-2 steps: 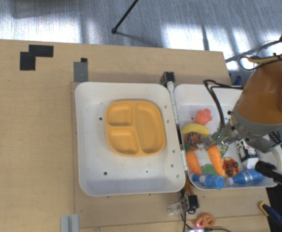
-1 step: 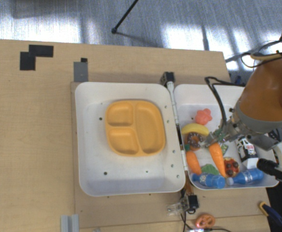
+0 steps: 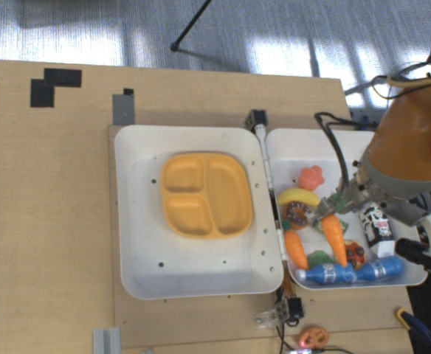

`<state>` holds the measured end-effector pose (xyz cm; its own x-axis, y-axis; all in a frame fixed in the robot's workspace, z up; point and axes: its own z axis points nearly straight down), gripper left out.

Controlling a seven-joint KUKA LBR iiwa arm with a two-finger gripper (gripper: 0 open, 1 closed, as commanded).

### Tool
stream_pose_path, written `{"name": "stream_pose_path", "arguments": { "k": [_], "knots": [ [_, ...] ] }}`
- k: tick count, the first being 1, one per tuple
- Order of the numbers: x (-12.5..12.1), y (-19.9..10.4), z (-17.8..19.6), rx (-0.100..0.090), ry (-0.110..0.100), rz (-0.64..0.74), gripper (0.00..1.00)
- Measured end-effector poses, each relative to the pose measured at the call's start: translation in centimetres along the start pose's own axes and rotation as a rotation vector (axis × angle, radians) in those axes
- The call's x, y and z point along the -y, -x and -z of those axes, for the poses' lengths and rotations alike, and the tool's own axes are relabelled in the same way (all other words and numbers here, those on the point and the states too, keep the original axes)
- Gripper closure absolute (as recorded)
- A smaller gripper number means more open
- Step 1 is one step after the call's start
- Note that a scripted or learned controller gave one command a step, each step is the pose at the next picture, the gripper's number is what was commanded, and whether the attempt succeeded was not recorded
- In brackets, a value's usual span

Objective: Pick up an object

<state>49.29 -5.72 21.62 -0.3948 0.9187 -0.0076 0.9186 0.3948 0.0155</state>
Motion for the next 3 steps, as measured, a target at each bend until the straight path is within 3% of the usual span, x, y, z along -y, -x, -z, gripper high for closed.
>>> {"name": "stream_pose_path", "arguments": {
  "k": [3],
  "knots": [
    [-0.5,0.1,3.2,0.006,0.012,0.01,1.0]
  ]
}}
